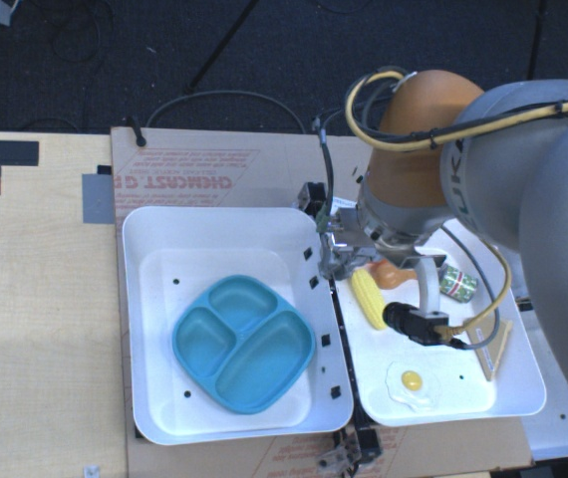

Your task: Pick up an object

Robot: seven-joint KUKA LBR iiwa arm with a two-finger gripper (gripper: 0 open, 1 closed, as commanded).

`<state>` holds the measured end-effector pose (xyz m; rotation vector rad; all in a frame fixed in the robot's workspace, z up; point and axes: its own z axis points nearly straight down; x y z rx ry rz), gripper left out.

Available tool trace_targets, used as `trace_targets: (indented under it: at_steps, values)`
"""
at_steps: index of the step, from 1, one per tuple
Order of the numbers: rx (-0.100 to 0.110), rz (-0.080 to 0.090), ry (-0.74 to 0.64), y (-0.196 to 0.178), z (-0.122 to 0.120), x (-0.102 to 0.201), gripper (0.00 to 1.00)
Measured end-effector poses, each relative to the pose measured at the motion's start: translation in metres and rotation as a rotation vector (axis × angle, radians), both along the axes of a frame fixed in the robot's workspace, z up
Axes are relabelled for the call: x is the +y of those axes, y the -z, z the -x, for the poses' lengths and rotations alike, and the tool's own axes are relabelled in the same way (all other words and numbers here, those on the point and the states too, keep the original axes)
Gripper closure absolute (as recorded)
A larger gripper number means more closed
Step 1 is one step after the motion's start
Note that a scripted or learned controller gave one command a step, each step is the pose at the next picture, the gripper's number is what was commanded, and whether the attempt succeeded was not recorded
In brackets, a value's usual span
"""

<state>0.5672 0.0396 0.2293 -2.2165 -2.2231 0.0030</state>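
While the grey arm's gripper [344,257] hung over the right white bin [523,386], finger spread undeterminable, a yellow plastic corn cob [368,298] lay just beside it, ungrasped.

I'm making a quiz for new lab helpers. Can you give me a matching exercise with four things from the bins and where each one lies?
Things:
1. blue divided plate
2. corn cob
3. fried egg
4. green can

Places:
A. near front edge of the right bin
B. left bin
C. right bin, beside the divider between the bins
D. right bin, towards its right side, under the arm

Pairs: 1-B, 2-C, 3-A, 4-D
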Motion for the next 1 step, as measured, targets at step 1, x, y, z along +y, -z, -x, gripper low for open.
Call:
trace_targets:
  at_steps: [1]
  values:
    - [-0.001, -0.001, -0.002, -0.0079, -0.0182, 0.0478, 1.00]
